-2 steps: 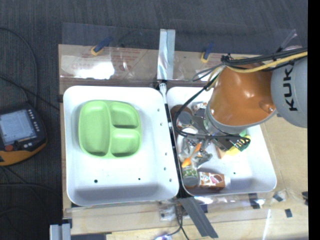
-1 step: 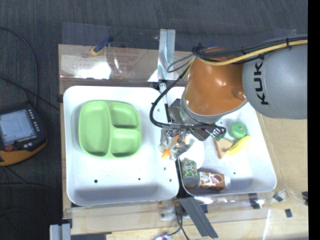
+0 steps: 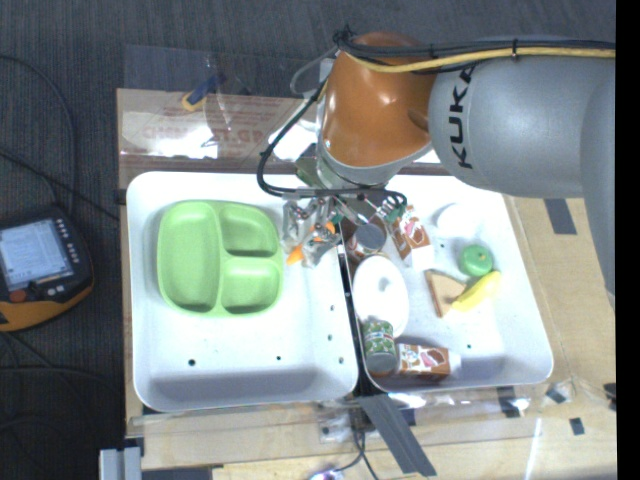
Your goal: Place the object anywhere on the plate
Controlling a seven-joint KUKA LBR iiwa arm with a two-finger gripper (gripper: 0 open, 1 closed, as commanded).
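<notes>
Gripper sat over the left bin, just right of the green divided plate, with a small orange object at its fingertips; finger spacing could not be determined. The right bin held a white bowl, green apple, banana and brown bottle.

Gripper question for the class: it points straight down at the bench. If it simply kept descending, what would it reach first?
Probably the left bin's right-hand floor, beside the green plate. The gripper hangs near the wall dividing the bins, something small and orange at its tip; depth is unclear.
</notes>
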